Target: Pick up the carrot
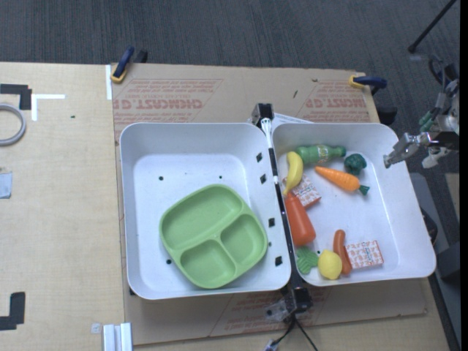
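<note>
Nearest the camera in the right bin (413, 218): a lemon (330, 264), a hot dog (340, 243) and a red-and-white box (363, 255); left bin (135, 218) has a green divided plate (213, 235); further back, the carrot (341, 179) lies loose on the right bin's floor, beside the banana (293, 169) and broccoli (355, 162); gripper (398, 154) sits over the right bin's far rim, well apart from the carrot; can't tell how its claw stands.

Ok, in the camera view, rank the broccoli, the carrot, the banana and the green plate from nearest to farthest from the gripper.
From the gripper at the right bin's right rim:
1. Broccoli, upper right of the right bin.
2. Carrot, just left of and below the broccoli.
3. Banana, by the divider between the bins.
4. Green plate, in the left bin.
</note>
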Motion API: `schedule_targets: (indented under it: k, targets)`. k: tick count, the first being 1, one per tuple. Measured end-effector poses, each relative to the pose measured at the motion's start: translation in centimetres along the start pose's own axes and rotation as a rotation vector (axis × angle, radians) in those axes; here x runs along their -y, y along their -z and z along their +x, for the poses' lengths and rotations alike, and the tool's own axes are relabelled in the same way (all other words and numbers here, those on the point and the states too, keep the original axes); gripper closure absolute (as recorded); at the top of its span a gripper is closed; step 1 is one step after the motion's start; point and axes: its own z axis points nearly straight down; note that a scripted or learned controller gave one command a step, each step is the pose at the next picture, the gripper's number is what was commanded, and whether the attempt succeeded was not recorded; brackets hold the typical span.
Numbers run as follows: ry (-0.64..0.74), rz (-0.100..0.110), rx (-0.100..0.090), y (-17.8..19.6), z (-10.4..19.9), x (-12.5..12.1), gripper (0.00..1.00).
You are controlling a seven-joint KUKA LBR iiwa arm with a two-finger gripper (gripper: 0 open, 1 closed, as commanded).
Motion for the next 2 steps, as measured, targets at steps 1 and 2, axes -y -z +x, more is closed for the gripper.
schedule_targets:
  k: [1, 2]
  targets:
    - [-0.119, 0.000, 0.000, -10.7, 9.3, -7.4, 0.00]
    - [0.386, -0.014, 0.003, -15.7, 10.3, -3.8, 0.00]
